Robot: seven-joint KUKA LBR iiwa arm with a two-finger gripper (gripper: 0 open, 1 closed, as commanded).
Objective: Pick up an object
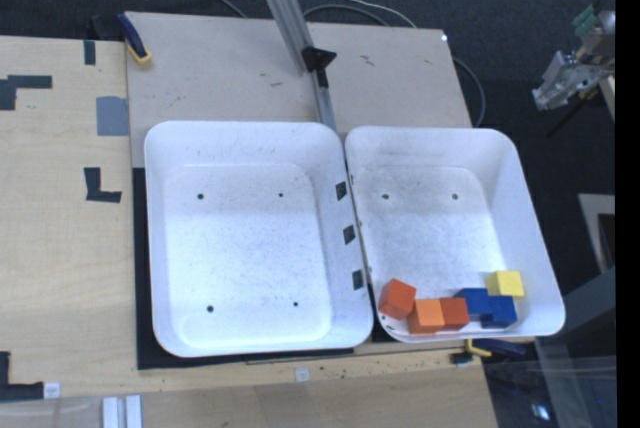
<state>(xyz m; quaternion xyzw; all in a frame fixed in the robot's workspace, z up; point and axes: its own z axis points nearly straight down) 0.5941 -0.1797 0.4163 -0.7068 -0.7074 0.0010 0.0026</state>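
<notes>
Up right, claw (pixel 572 76) beyond bins (pixel 430 156).

Blocks clustered at the near edge of the right-hand white bin (pixel 520 178).
Red-orange cube (pixel 398 297) sits leftmost, slightly rotated; a lighter orange cube (pixel 429 315) touches its right side, with a red-brown block (pixel 454 312) just beside it. Dark blue blocks (pixel 488 307) follow on the right, with a small yellow cube (pixel 505 283) resting against their upper right corner.
</notes>
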